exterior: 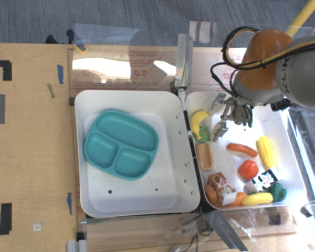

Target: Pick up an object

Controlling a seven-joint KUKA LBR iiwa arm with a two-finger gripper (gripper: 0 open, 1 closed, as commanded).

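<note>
My arm's gripper (228,121) hangs over the far end of the right bin (293,140), its two fingers spread apart and pinching nothing, the tips poised above bare white floor just beside a yellow banana-like piece (198,121). I read this as the approach before a grasp: the jaws stand wide so they can straddle whatever I commit to.

All the candidates for pickup lie in this right bin. A green leafy piece (203,134) touches the lower end of the yellow one against the left wall, and a tan bread-like stick (204,156) lies just below them. A red sausage (241,149) sits nearer the middle, a corn cob (265,151) to its right, a red tomato (248,169) below that. The near end is crowded: a brown-and-white piece (219,183), a black-and-white printed block (264,180), a yellow curved piece (257,198) and a dark green broccoli-like piece (277,192) press close together, which I judge poor ground for a clean two-finger pinch.

The left bin (89,193) holds a teal divided plate (121,144), lying flat and well apart from the gripper.

The closest target looks to be the yellow piece, though its place tight against the wall could block one finger.
</note>
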